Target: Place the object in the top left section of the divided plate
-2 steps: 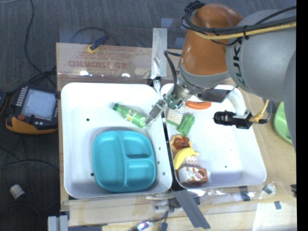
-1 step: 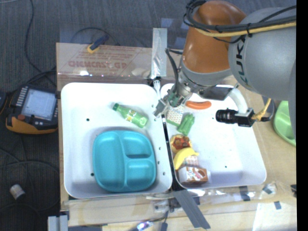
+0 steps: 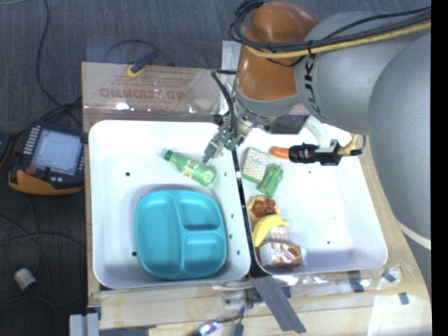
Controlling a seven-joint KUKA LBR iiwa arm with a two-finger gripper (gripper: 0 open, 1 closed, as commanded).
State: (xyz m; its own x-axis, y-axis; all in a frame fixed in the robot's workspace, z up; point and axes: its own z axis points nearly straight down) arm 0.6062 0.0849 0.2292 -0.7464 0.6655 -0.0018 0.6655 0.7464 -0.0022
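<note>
Left bin [image 3: 112,187]: open floor left of plate [image 3: 182,233]. Bottle [image 3: 189,167] lies above plate, near divider. Gripper [image 3: 212,154] at bottle's right end; whether released or clenched cannot be told.

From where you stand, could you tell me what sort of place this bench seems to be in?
Most likely a robotics lab, not a kitchen: two white bins on a bench hold toy food and a teal divided plate, a teach pendant lies on grey carpet, and cables trail about.
</note>
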